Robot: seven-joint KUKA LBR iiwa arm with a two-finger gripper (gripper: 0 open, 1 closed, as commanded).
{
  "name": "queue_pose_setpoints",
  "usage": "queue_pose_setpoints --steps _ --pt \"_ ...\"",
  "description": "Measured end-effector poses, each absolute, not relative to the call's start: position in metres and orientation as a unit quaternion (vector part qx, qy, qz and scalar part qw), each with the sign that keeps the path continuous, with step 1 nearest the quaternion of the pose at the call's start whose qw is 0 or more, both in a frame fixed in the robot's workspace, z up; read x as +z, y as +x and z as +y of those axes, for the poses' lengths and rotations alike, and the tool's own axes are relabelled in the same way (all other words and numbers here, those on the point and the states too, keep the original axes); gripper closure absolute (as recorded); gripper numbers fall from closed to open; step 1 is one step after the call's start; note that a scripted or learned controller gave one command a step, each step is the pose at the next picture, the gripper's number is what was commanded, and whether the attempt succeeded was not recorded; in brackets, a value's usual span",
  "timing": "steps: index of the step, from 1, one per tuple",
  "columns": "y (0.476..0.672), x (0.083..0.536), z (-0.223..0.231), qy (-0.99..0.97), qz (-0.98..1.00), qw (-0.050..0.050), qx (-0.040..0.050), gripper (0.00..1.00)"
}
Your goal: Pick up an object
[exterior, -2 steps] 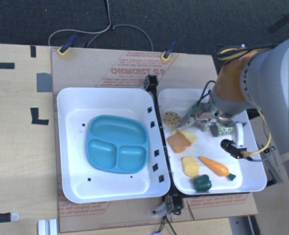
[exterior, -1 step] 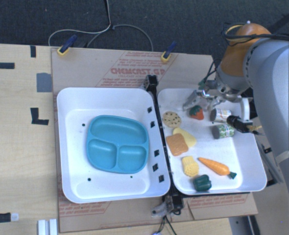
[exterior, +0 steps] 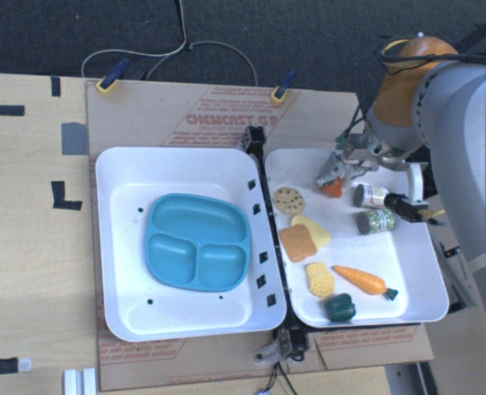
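A: While nothing on the objects reads clearly, the brown cardboard sheet (exterior: 218, 118) under the bins has red print at 12 o'clock; too faint to spell out.

B: Arm pose?

A: Grey arm with orange band (exterior: 408, 68) comes in from 3 o'clock, wrist bent down over the right shallow white plastic bin (exterior: 424, 295). The two-finger gripper (exterior: 332, 179) sits low at that bin's 12 o'clock.

B: Claw released or clenched?

A: Can't tell. A small red-orange object (exterior: 333, 189) lies right at the tip, touching or just under it; whether it is grasped isn't visible.

B: Other right-bin contents?

A: Round speckled cookie (exterior: 288, 199) at 10 o'clock, yellow wedge (exterior: 312, 230) and tan toast-like square (exterior: 297, 243) at centre, touching. Yellow corn-like piece (exterior: 319, 279) at 6, dark green pepper-like lump (exterior: 339, 307) just below it, orange toy carrot (exterior: 362, 281) at 5. Small green-labelled can (exterior: 376, 221) at 2, label unreadable.

B: Left bin?

A: Left shallow white plastic bin (exterior: 115, 220) holds a blue three-compartment plastic tray (exterior: 198, 242), centred. Two clamps, yellow (exterior: 108, 83) and blue (exterior: 283, 90), sit on the cardboard's far edge.
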State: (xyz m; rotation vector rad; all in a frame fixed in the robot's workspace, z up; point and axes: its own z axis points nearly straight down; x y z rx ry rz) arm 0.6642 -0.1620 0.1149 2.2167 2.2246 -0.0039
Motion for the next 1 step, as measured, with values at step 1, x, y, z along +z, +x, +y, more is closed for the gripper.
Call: queue_pose_setpoints --steps 1 --pt "0.6656 0.1897 -0.0662 0.703 0.711 0.001 0.0038 1.00"
